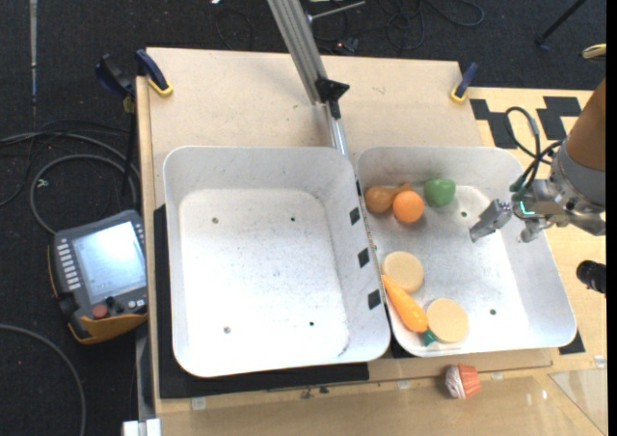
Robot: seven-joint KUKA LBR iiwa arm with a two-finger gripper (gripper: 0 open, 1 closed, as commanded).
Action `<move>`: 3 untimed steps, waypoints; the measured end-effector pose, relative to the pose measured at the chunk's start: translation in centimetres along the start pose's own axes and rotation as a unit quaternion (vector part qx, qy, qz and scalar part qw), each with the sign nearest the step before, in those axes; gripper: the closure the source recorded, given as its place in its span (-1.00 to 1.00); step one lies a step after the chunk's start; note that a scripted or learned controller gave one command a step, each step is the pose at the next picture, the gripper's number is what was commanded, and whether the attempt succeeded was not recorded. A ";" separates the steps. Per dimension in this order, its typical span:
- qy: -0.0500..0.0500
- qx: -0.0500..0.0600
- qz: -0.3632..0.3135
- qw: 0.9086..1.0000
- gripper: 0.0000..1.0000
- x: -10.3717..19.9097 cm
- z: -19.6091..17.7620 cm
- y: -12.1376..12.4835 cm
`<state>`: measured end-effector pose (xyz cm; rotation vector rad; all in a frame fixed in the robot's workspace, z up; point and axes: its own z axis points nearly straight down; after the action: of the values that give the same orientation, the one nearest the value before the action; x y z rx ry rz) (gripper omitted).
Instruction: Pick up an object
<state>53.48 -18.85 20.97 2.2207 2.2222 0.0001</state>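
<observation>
The right bin [540, 313] holds several toy foods. At its back sit a green ball [440, 191], an orange ball [409, 206] and a brownish piece [380, 199] close together. Nearer the front lie a pale round piece [404, 270], an orange carrot [405, 305] and a tan disc [447, 319]. My gripper [503, 219] hangs over the right side of this bin, to the right of the green ball and apart from all the pieces. I see nothing between its fingers.
The left bin [183, 231] stands beside the right one. A metal pole [294, 24] slants over the bench's back to the bins' divider. A pink-and-white object [462, 381] lies on the bench in front of the right bin. A teach pendant [99, 275] sits left of the bench.
</observation>
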 end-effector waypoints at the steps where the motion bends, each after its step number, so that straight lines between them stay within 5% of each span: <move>1: 0.001 0.002 0.000 1.000 -1.00 0.3 4.3 0.2; 2: 0.001 0.003 0.001 1.000 -1.00 0.3 10.8 -0.1; 3: 0.000 0.000 0.001 1.000 -1.00 0.4 11.4 0.0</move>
<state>53.48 -18.48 9.56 2.2222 2.2209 0.0001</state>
